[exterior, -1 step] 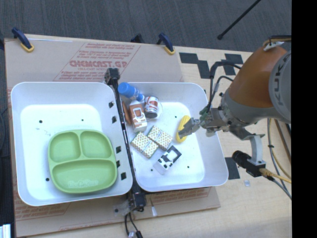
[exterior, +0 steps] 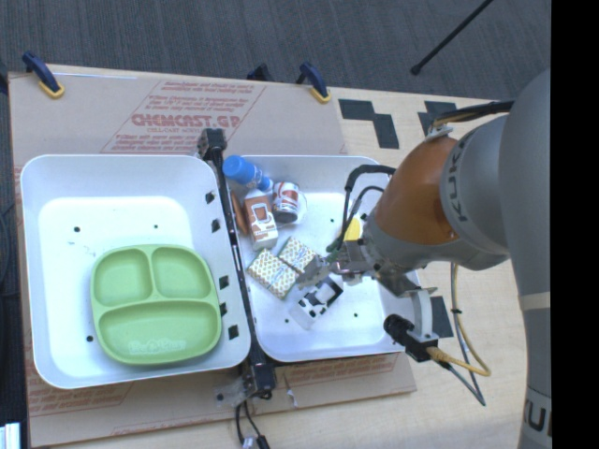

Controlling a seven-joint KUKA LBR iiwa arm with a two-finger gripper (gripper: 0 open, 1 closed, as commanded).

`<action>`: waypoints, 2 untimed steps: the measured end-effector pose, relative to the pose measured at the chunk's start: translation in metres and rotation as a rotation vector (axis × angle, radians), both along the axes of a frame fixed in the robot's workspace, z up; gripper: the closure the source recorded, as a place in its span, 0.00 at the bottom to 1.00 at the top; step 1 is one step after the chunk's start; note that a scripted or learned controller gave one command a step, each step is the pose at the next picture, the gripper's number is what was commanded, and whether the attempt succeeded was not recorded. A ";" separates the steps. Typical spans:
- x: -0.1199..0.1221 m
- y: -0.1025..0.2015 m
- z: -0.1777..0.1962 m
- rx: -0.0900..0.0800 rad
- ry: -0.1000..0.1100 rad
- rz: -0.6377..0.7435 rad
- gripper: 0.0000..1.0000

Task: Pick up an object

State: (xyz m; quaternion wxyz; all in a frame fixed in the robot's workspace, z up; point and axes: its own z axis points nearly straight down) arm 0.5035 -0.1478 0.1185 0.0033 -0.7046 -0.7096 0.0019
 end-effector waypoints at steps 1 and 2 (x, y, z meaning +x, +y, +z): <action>0.001 -0.001 0.011 -0.002 -0.001 0.005 1.00; -0.017 0.042 0.157 -0.003 -0.009 0.000 1.00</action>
